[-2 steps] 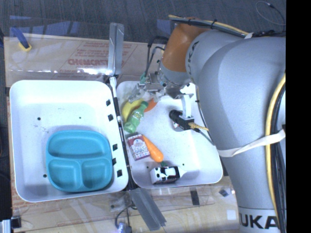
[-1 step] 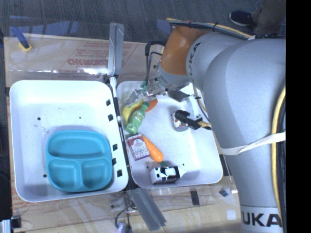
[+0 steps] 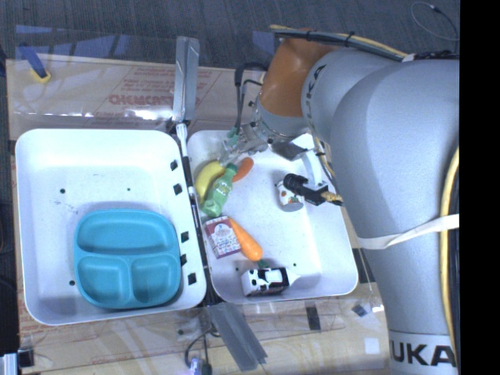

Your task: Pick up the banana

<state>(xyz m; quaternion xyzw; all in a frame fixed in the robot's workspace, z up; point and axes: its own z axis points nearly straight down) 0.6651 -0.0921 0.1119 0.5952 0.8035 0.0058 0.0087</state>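
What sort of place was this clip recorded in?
Probably a robotics lab's pick-and-place bench: a KUKA arm reaches over two white bins, the right bin holding toy items such as a banana and carrot, the left bin a blue tray.

One fixed cam above bench, slanted down on both bins [image 3: 101,143], arm [image 3: 375,131] entering from right.

In the right bin [image 3: 332,276], the banana [image 3: 205,178] lies against the left wall beside a green bottle [image 3: 219,194]. The gripper [image 3: 244,141] hangs just above the banana's far end. A blue tray [image 3: 125,258] sits in the left bin [image 3: 35,209].
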